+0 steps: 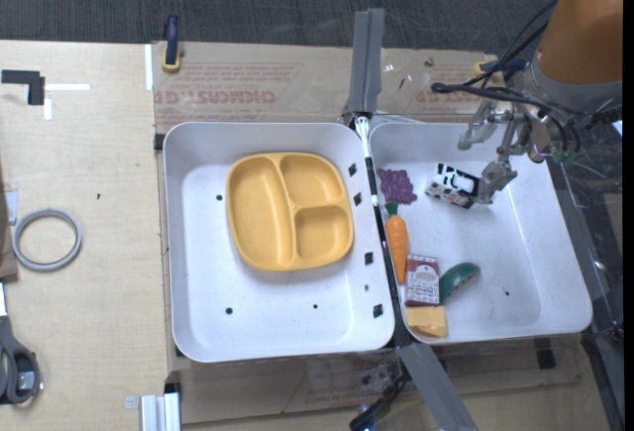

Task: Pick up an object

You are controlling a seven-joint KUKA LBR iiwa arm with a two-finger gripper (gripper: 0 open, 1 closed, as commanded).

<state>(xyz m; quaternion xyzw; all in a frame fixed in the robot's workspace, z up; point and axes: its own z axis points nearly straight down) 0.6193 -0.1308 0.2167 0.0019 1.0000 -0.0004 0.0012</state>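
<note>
Nearest the lens, at the right bin's (555, 251) front edge: a yellow cheese-like wedge (428, 322), touching a small red carton (422, 279) lying flat, with a glossy green rounded piece (459, 276) just beside it. Further up along the divider, an orange carrot (397, 241) with a green tip, then a bumpy purple grape cluster (397, 185). Near the bin's back, a small black-and-white boxy object (453, 185), tilted, right against the claw (495, 177); cannot tell how far the claw is spread or whether anything is gripped. Left bin (198, 310): smooth white plastic, holding a matte yellow three-compartment plate (290, 210) with rounded corners. Out on the pale wooden counter (89, 320), well apart: a grey ring (44, 238) and scissor handles (18, 372) at the left edge.
</note>
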